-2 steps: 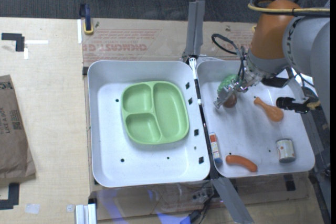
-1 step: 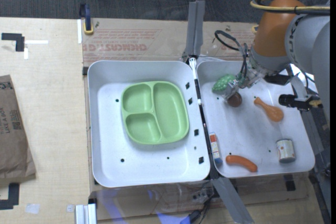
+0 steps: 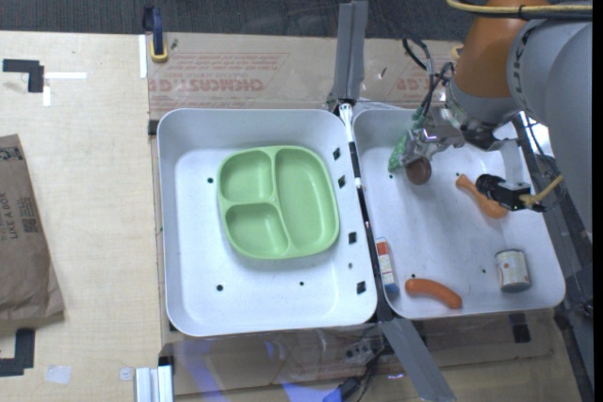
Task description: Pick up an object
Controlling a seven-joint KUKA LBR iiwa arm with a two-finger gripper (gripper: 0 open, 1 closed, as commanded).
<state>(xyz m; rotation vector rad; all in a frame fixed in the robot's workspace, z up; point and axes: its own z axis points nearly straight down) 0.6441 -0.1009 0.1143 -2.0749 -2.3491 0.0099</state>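
Orange sausage lies near a can, label unreadable.

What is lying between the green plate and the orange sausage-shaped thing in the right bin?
In the camera view: the adjoining bin walls and a small white-and-red tube, lying along the left edge of the right bin.

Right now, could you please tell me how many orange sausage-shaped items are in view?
2 orange items in the right bin: one near its front edge, one farther back toward the right; the arm may hide more.
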